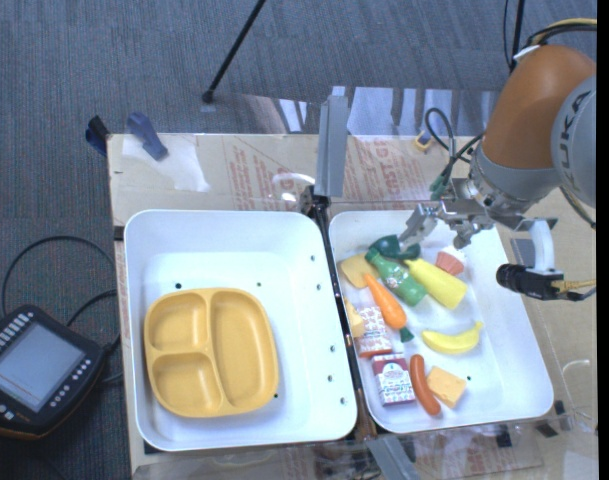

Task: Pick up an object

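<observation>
Toys crowd the right bin (519, 363); the gripper (442, 224), fingers spread and holding nothing, hovers above the green toy (396, 273). Neighbours packed tight against it could block a finger or spoil the grasp.

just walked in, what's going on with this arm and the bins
A KUKA arm reaches in from the right, its gripper hanging open over the far end of the right bin, which holds toy food such as a carrot and a banana. Nothing sits between its fingers. The left bin holds a yellow divided plate.
</observation>
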